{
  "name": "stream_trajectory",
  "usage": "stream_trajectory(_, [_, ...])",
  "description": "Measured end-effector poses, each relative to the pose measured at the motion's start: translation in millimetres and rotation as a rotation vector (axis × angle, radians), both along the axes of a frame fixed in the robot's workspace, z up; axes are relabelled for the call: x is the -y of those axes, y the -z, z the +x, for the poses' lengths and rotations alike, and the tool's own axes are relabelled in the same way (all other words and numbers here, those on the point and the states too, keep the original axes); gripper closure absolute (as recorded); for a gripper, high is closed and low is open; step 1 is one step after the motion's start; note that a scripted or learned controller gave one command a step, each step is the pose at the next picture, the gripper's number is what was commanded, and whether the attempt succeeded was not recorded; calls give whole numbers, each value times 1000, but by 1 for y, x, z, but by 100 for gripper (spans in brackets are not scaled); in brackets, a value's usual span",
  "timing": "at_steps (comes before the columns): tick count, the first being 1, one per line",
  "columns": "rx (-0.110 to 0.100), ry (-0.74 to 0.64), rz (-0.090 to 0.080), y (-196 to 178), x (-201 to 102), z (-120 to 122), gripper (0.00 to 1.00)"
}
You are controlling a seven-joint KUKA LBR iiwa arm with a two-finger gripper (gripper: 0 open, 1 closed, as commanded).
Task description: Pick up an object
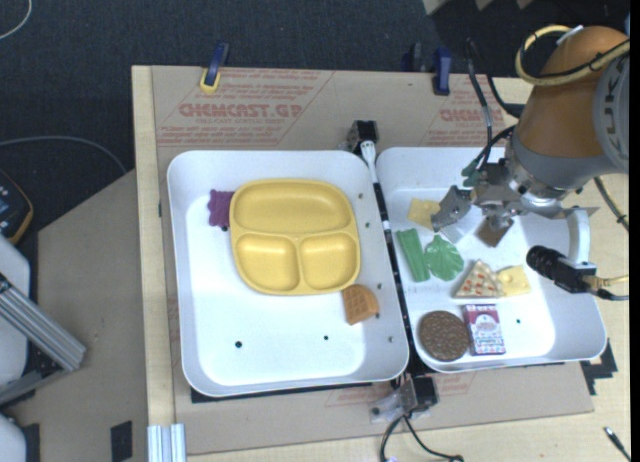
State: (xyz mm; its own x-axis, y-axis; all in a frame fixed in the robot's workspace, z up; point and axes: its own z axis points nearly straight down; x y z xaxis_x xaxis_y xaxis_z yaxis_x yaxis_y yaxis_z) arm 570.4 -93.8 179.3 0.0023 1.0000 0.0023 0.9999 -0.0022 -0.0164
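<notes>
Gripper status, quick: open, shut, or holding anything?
Gripper: cannot tell whether open or shut; it hovers over the right bin, with nothing visibly held.

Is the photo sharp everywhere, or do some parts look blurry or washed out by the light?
In the camera view, the yellow divided plate and the small red carton look fairly crisp; the left bin is bright white but keeps its rim edges; the gripper looks soft and smeared; shadows under the items are faint.
</notes>
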Motion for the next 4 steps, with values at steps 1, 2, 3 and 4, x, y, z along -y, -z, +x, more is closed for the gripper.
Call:
stream_trajectory(1, [15, -2, -1, -8, 0, 3, 0])
stream_trajectory(2, [12, -1, -1, 34, 2, 5, 0])
stream_trajectory(3, [10, -2, -1, 77, -2, 3, 0])
stream_trajectory(4, [15, -2, -1, 93, -2, 4, 0])
